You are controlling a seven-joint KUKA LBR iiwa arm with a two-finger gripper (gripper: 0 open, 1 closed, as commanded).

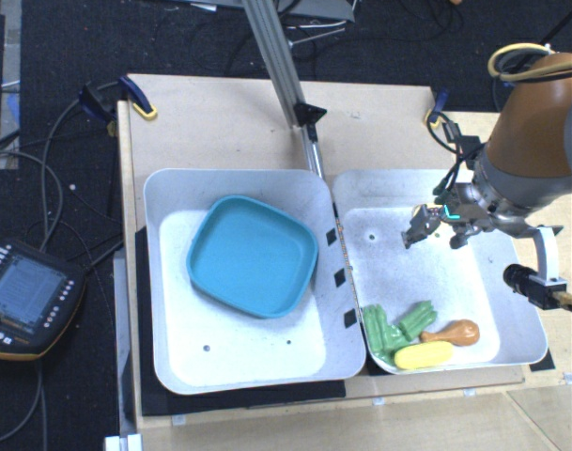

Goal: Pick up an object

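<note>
Three toy foods [412, 334] lie clustered below the spread-fingered, empty gripper [436, 231], toward the right bin's [511, 289] near edge.

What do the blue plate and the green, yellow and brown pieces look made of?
Blue plate: likely moulded plastic, uniform colour, rounded rim, soft sheen. Green pieces, yellow piece and brown piece: probably plastic or rubber toy food, saturated colours, smooth glossy surfaces; too small to be sure.
</note>
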